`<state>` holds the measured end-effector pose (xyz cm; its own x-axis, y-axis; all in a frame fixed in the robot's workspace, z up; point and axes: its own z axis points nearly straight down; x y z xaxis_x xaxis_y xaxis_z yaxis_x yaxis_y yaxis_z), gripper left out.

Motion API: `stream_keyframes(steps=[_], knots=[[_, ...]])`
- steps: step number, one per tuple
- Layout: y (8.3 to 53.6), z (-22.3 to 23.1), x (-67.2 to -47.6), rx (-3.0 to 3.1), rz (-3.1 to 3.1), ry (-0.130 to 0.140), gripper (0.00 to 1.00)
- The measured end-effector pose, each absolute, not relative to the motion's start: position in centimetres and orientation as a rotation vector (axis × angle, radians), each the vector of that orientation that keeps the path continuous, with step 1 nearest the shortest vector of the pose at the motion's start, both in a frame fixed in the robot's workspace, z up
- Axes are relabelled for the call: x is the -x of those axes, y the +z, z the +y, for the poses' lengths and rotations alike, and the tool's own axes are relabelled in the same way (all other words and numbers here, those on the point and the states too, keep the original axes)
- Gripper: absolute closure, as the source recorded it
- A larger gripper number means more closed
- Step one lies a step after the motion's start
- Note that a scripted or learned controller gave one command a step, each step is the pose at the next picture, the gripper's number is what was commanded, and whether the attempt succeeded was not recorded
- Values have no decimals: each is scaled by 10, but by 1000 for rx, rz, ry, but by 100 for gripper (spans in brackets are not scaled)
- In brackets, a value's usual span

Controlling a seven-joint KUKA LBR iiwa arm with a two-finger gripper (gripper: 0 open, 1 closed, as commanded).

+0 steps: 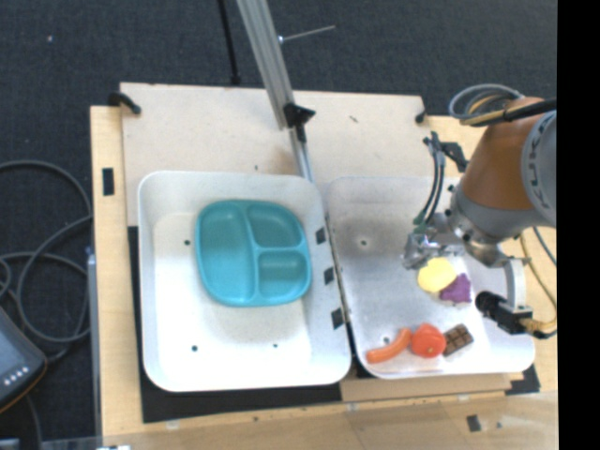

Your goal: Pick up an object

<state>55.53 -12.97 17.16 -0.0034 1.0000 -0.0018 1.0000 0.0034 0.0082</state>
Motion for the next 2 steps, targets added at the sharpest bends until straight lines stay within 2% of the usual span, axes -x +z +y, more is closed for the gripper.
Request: stream_keyframes(steps=[1,2], knots=[[223,-131,-557,-2213,2220,6,100],[220,-85,-545,-2214,2228,2,100]])
